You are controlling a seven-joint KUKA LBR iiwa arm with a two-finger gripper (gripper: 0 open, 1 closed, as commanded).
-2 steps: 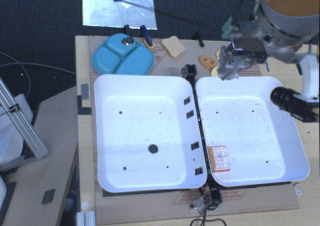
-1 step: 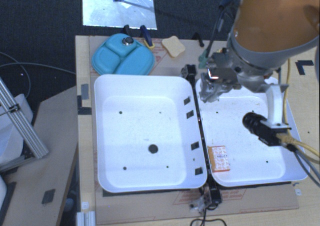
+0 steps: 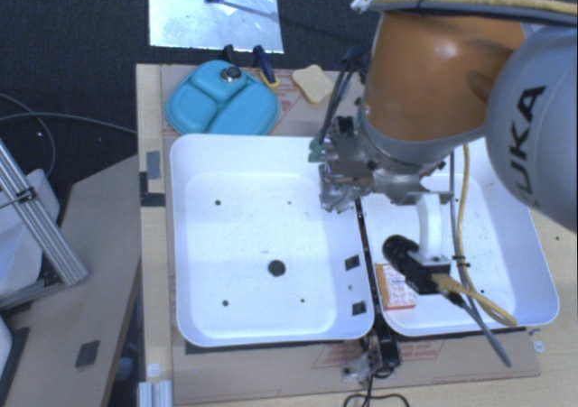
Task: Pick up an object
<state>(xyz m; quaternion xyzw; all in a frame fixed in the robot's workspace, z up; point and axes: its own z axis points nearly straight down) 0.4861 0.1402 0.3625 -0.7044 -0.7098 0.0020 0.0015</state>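
Gripper (image 3: 339,187) hangs low over the strip where the two bins meet, by the back-right corner of the left bin (image 3: 244,234). Its tip is lost in metal clutter and shadow, so can't tell if it's spread or closed. Nothing shows in its grasp. Prob. poised there while the program picks a spot to drop, tho nothing obvious lies right under it.

Nearest candidate for the pick is a small red-and-white packet (image 3: 394,290). It lies flat in the right bin (image 3: 515,261), front-left corner, just beside the divider wall and nearer the viewer than the gripper. There's printing on it, too small to read. Flat + tucked against a wall = awkward grab, I'd judge.

In the left bin there's a dark round spot (image 3: 276,267), mid-front. Object or hole, can't say.

Behind the bins on the bench sit a blue sectioned tray (image 3: 221,103) and a tan piece (image 3: 313,82) near it. Both are outside the bins, so prob. parked spares.

The arm (image 3: 433,53) w/ its orange band looms upper right. Its grey casing reads "UKA", start of the word hidden.
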